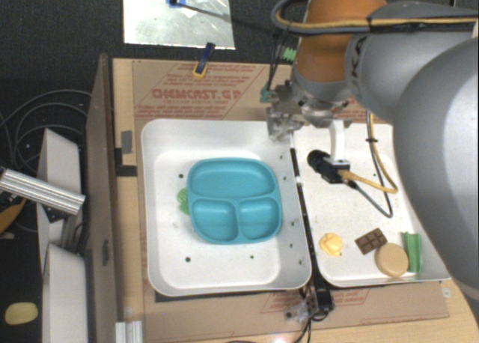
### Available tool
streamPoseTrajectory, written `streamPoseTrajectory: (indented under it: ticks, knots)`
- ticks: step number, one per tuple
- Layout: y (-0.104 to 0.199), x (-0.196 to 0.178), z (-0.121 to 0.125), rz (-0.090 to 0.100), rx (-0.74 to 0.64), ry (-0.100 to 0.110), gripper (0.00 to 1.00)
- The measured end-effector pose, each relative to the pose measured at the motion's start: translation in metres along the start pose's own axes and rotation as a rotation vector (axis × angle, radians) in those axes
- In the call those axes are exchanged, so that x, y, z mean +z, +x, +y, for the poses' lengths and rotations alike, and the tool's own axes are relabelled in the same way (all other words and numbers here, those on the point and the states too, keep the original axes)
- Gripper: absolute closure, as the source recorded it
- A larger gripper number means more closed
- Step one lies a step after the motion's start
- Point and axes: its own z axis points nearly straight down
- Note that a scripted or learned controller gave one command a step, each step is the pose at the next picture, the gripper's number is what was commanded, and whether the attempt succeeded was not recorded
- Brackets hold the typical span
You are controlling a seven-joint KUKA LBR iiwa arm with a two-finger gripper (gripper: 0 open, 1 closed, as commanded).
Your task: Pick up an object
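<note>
Pincer [281, 126] hangs over the rear of the divide between the two bins; whether it is open cannot be told. Left bin [161, 184] holds a blue tray [233, 199]. Right bin [352, 207] holds a chocolate piece [370, 241], a yellow lump [331, 243] and a round cookie [391, 260].
</note>
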Motion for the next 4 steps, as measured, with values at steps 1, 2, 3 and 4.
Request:
streamPoseTrajectory:
  ticks: [1, 2, 3, 4]
  knots:
    - [0.095, -0.001, 0.005, 0.003, -0.003, 0.000, 1.00]
    - [0.150, 0.028, 0.011, -0.001, 0.002, 0.002, 1.00]
    - [0.161, 0.107, -0.068, -0.002, 0.005, 0.003, 1.00]
    - [0.148, -0.071, -0.043, 0.004, 0.007, -0.015, 1.00]
